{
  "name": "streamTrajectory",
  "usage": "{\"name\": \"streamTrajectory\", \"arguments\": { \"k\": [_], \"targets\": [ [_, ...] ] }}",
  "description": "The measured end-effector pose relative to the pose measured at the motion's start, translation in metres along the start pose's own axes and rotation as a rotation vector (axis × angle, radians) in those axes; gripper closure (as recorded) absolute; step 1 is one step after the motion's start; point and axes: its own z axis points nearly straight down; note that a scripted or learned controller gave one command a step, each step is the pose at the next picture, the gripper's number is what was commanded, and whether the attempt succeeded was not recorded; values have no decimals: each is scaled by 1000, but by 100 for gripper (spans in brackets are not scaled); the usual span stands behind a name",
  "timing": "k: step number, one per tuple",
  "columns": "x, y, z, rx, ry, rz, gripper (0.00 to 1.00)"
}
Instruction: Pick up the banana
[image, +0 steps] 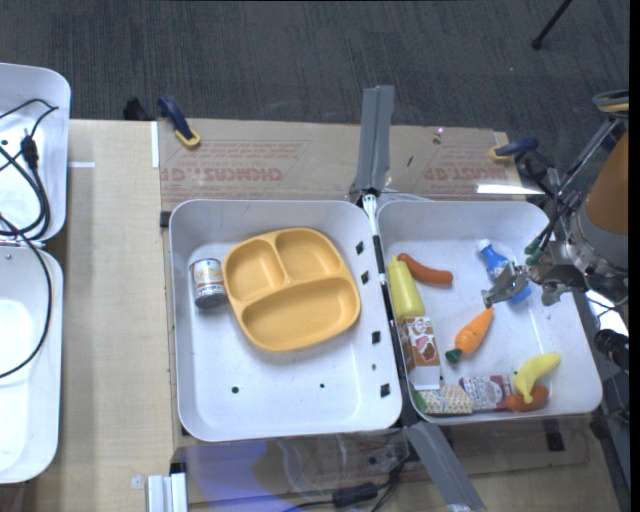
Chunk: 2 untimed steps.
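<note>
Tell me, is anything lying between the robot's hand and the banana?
No. In the camera view, bare white bin floor separates the hand from the banana; the carrot lies off to the side.

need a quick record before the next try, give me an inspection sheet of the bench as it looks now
surface: two white bins side by side, left bin, right bin
job's things: banana at the right bin's near right corner, lying free
clutter: yellow plate and tin can in the left bin; yellow bottle, sausage, carrot, blue bottle, packets in the right bin
grippers: hand above the right bin, beyond the banana
cables: black cables at far left
surroundings: clamps on cardboard, dark floor
</note>
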Motion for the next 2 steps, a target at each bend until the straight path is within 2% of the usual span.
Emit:
{"name": "streamTrajectory", "arguments": {
  "k": [1, 2],
  "targets": [
    [-68, -22, 59, -1, 0, -200, 0],
    [-85, -29, 140, -2, 4, -381, 0]
  ]
}}
